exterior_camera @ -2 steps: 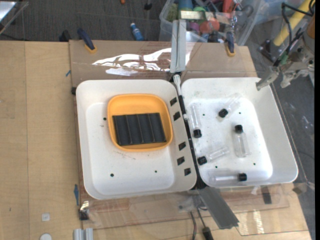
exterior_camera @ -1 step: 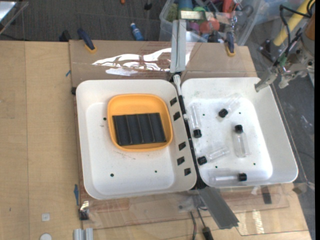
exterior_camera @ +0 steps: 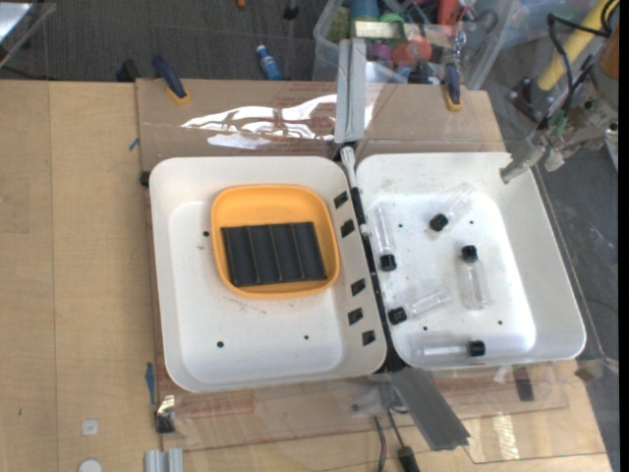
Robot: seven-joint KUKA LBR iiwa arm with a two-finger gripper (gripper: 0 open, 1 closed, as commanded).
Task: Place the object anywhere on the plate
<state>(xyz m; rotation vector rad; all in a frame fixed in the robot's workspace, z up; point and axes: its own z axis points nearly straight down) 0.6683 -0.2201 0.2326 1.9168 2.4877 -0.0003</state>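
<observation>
On the wooden worktop (exterior_camera: 69, 264) sit 2 shallow white bins side by side. Left bin (exterior_camera: 187, 352) holds an orange plate (exterior_camera: 272, 203) with a dark ribbed insert (exterior_camera: 273, 254) lying on it. Right bin (exterior_camera: 550, 303) holds 5 small clear vials with black caps, scattered: 1 by the divider (exterior_camera: 381, 239), 1 near the top (exterior_camera: 449, 210), 1 mid-right (exterior_camera: 472, 275), 1 lower-centre (exterior_camera: 418, 306), 1 along the bottom wall (exterior_camera: 450, 348). None is on the plate. Behind the worktop, a clear tub of coloured clutter (exterior_camera: 423, 13) and grey carpet. End effector (exterior_camera: 513, 170) sits at the right bin's top-right corner, above the rim; can't tell whether its fingers are apart or together, nothing visibly gripped.
</observation>
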